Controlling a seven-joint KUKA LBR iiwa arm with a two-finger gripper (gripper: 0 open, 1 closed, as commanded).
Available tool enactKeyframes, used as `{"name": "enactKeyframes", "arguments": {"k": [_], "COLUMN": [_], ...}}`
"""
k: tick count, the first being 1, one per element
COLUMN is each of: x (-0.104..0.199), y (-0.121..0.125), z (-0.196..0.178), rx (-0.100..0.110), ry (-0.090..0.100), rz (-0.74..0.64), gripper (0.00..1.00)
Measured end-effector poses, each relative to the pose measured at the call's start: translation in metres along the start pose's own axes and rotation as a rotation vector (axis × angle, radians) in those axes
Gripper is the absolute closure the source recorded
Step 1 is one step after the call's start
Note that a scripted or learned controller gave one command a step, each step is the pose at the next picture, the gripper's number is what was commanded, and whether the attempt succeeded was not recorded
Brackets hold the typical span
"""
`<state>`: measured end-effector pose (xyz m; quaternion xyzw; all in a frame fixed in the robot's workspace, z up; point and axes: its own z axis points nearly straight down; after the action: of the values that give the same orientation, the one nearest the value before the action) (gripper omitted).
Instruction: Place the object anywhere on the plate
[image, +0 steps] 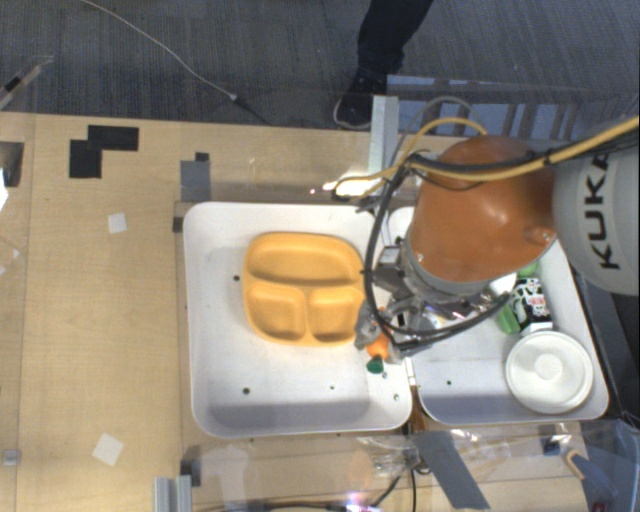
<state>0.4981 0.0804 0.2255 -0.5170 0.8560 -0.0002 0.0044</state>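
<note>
Carrot toy (376, 351), orange with green tip, sits right under pincer (378, 338), beside yellow divided plate (304, 287) in left bin (215, 330); pincer grip state unreadable.

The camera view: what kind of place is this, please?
Probably a robotics lab or test cell, not a kitchen. A KUKA arm works over two white bins on a wooden bench, cables trail across it, and a person's shoe stands on grey carpet.

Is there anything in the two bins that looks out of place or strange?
A small orange and green object sits by the right edge of the left bin, off the yellow plate and beside its right corner. Nothing looks spilled or broken.
</note>
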Motion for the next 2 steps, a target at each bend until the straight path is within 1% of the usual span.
{"name": "enactKeyframes", "arguments": {"k": [1, 2], "x": [-0.0505, -0.0502], "y": [-0.0716, -0.0711], "z": [-0.0453, -0.0444], "rx": [0.004, 0.002], "ry": [-0.002, -0.001], "rz": [-0.006, -0.006], "gripper": [1.00, 0.00]}}
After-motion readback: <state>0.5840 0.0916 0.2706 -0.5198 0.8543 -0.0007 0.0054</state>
